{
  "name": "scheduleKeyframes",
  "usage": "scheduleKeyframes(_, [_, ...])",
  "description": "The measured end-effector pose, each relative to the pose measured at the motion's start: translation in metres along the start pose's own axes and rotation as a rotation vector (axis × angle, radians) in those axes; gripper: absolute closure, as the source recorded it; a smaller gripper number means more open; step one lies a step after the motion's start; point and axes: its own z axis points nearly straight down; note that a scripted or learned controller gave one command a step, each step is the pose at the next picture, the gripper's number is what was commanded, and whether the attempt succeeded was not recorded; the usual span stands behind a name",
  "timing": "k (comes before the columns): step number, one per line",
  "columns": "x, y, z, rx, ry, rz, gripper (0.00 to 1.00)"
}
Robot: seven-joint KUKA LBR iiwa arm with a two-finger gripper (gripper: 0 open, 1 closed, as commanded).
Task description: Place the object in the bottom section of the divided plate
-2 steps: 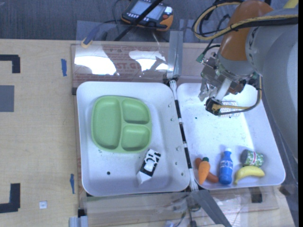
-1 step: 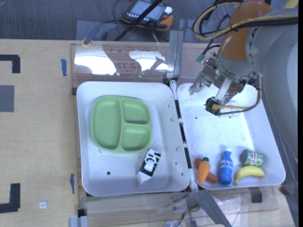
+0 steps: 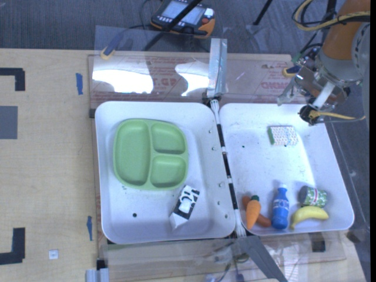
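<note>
Camera view: carrot [image 3: 252,211], bottle [image 3: 281,207], can [image 3: 313,196], banana [image 3: 309,215] at right bin's [image 3: 258,169] near edge; tool [image 3: 302,91] over far rim, state unclear.

The grey arm [image 3: 345,46], orange-banded above the wrist, reaches in over the desk's far right corner, its end effector [image 3: 302,88] angled down and leftward, hanging near the far edge.
</note>
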Motion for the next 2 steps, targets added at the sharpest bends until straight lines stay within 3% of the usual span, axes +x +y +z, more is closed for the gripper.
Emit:
scheduleKeyframes(1, [0.002,-0.001,-0.011,-0.001,0.0,-0.005,1.0])
scheduleKeyframes(2, [0.018,-0.031,0.101,0.003,0.0,0.115,1.0])
